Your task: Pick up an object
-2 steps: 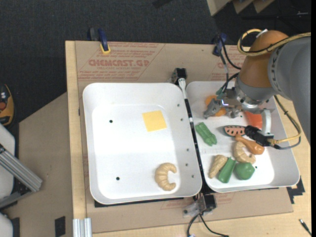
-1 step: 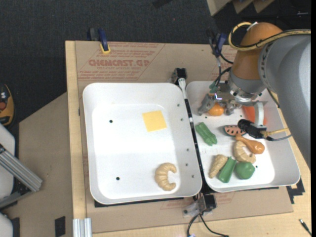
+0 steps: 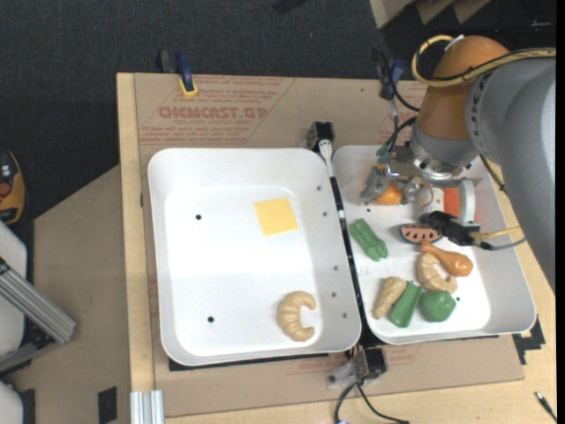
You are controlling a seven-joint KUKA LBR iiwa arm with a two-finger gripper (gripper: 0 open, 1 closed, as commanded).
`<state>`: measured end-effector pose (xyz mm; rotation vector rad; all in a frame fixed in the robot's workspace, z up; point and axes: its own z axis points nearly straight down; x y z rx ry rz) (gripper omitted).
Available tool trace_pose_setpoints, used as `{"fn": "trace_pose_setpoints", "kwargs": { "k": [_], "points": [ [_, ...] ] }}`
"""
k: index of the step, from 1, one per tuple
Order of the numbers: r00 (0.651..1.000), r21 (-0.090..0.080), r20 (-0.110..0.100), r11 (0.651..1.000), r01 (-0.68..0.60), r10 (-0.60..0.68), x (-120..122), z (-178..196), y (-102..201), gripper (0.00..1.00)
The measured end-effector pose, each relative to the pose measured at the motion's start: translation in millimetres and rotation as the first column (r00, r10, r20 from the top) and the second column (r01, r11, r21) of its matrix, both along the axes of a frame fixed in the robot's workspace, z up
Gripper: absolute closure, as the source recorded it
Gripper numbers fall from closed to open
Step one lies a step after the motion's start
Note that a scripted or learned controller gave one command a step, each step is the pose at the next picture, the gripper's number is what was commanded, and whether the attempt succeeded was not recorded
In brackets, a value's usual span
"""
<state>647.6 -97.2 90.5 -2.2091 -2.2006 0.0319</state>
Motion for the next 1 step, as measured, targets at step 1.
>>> {"fn": "trace_pose_setpoints", "kwargs": {
  "k": [1],
  "points": [
    [0.999,-0.003,0.043,1.0,-0.008,0.008,21.7,101.8,28.2,1.0]
  ]
}}
